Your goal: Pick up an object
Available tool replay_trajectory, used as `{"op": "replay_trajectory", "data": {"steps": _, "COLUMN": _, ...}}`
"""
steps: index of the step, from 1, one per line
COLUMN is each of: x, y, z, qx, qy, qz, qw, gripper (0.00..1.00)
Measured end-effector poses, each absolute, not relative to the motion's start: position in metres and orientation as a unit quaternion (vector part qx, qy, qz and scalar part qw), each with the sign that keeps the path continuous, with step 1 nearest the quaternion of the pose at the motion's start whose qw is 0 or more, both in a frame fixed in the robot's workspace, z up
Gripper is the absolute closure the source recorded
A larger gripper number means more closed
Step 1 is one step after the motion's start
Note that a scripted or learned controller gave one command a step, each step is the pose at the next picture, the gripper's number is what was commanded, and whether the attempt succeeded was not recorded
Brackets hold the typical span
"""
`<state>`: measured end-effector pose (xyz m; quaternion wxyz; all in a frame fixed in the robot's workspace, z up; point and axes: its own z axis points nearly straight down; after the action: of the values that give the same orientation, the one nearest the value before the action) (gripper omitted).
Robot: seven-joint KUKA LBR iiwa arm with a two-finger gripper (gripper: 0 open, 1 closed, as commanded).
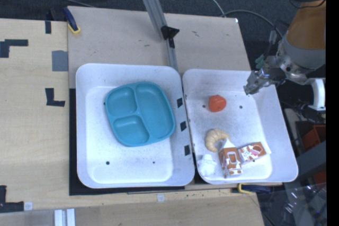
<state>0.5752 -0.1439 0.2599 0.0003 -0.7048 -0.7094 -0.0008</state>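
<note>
1. Red object: a small rounded thing lying on the floor of the right bin, toward its far half, nothing touching it.
2. Gripper: hangs over the right bin's far right edge, just right of the red object and apart from it; whether it is released or clenched cannot be told.
3. Croissant: nearer the camera than the red object, same bin.
4. Printed packet: beside the croissant, on its right.
5. Blue divided plate: left of the red object, in the left bin.
</note>
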Motion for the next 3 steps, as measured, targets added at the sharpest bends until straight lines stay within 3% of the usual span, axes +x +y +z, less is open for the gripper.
{"op": "replay_trajectory", "data": {"steps": 1, "x": 0.584, "y": -0.092, "z": 0.259, "qx": -0.705, "qy": -0.709, "qz": -0.0005, "qw": 0.000, "gripper": 1.00}}
{"op": "replay_trajectory", "data": {"steps": 2, "x": 0.573, "y": -0.042, "z": 0.255, "qx": -0.705, "qy": -0.709, "qz": 0.0004, "qw": 0.001, "gripper": 1.00}}
{"op": "replay_trajectory", "data": {"steps": 3, "x": 0.574, "y": 0.019, "z": 0.241, "qx": -0.704, "qy": -0.710, "qz": 0.0007, "qw": 0.002, "gripper": 1.00}}
